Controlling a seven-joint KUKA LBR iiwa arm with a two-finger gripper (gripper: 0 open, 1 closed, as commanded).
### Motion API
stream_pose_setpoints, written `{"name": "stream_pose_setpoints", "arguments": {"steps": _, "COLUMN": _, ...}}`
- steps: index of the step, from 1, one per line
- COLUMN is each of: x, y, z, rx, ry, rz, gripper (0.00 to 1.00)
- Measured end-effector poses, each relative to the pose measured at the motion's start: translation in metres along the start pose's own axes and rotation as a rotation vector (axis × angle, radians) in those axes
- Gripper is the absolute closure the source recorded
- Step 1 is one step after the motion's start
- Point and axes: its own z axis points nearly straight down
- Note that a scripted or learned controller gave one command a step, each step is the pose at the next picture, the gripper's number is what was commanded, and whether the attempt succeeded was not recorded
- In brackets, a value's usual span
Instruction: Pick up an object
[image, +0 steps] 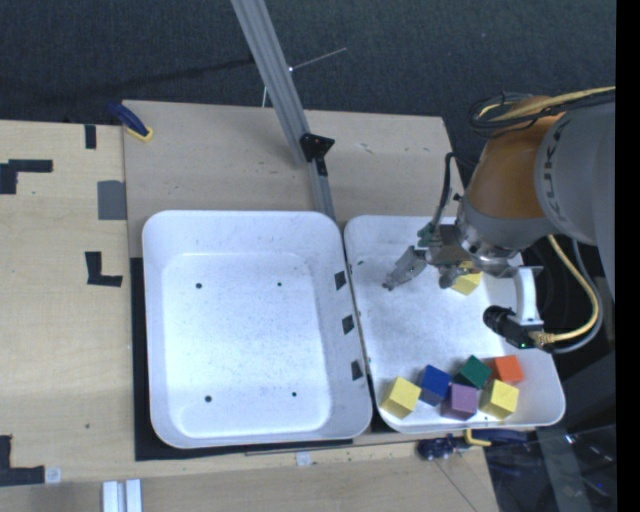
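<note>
Judging from looks alone: small painted cubes, probably wood or hard plastic, so light, stiff and hardly fragile, though smooth enough on the faces to slip. Best taken across two opposite flat faces, squared up, never corner to corner. Lying at about 2 o'clock in the right bin, a lone yellow cube, tucked just beside or partly under the wrist of the grey arm; easiest candidate by nearness, with free space toward 9 o'clock. Crowded along the bin's 5 o'clock edge: another yellow block, blue block, purple block, green block, orange block and a third yellow block, touching or nearly so, leaving little side clearance and calling for an outer face or a top-down approach at either end of the row. Hard to read: the jaws, seen at a slant against pale plastic, so cannot tell whether apart or together, nor whether touching the lone cube. Partly covered by the wrist: that cube's far side. Beyond, toward 9 o'clock on the counter, the left bin.
</note>
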Motion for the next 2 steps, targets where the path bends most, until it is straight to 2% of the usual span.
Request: {"name": "stream_pose_setpoints", "arguments": {"steps": 2, "x": -0.004, "y": -0.007, "z": 0.09, "rx": -0.001, "ry": 0.0, "rz": -0.001, "gripper": 0.0}}
